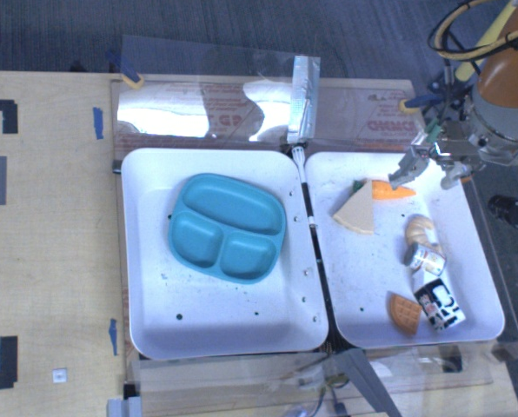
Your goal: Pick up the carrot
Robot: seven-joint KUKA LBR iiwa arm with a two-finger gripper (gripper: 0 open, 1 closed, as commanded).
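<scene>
The carrot (392,192), small and orange with a green top pointing left, lies near the back of the right bin (476,233), against the upper right edge of a tan wedge (356,211). My gripper (428,175) hangs over the bin's back right part, just right of the carrot. Its fingers are open. The left fingertip (401,177) is over the carrot's right end and the other fingertip (454,177) is near the bin's right wall. Nothing is held between them.
A blue divided plate (227,227) sits in the left bin (146,302). In the right bin, down its right side, lie a pale roll (420,228), a small can (425,258), a black-and-white box (439,304) and a brown waffle piece (404,313).
</scene>
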